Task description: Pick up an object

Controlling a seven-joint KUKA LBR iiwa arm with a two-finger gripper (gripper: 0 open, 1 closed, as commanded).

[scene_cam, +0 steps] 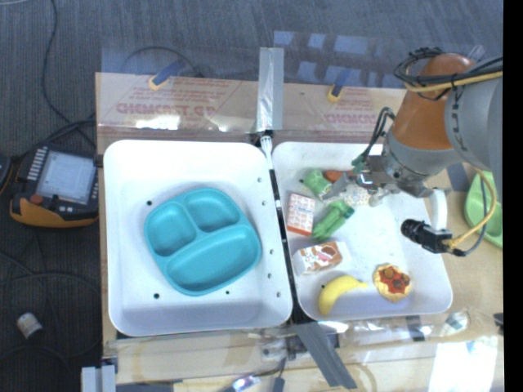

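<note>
Nearest the camera, in the right-hand shallow white bin [441, 296], a yellow plastic banana [337, 291] is seen lying against the front wall, with a small round toy pizza [392, 281] just beside it. Slightly farther in, a red-and-white printed packet [319, 257] is found, and beyond it a green plastic block [333, 218] and a red-patterned white carton [300, 213] near the dividing wall. In the left-hand white bin [122, 219], a turquoise three-compartment plastic plate [203, 238] is held alone. At the far side of the right bin, the pincer [364, 188] is lowered among a green leafy toy [317, 180] and small clutter; whether its tips are spread or pressed together cannot be told, and nothing is visibly pinched. No object has yet been lifted, it is judged. A miss is risked because the far pieces are crowded: two could be nudged apart or caught together, and a thin edge could slip out.
</note>
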